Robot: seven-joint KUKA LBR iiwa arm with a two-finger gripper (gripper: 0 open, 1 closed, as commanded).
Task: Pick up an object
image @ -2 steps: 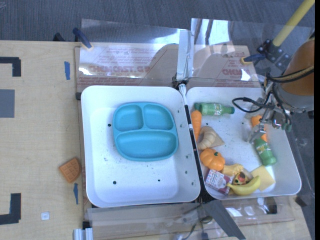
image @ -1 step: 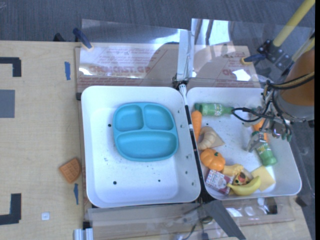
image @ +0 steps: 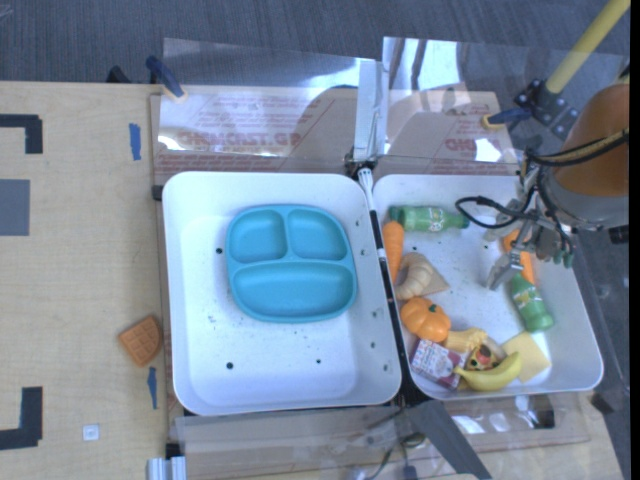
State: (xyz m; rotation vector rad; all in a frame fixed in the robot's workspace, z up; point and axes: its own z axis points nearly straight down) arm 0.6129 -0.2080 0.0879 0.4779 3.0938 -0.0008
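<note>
My gripper hangs low over the right part of the right bin, its fingers spread open. One grey finger points down-left onto bare bin floor. A small green bottle with an orange top lies just below and to the right of the fingertips, its top end right at the gripper. I see nothing held between the fingers. Other items in this bin are a green bottle with a white label, a carrot, a beige cone-shaped piece, an orange pumpkin, a red-and-white packet, a banana and a yellow cheese wedge.
The left bin holds a blue divided plate. A brown waffle-like piece lies on the wooden bench left of the bins. Clear plastic walls stand behind the bins. Cables trail from the wrist over the right bin.
</note>
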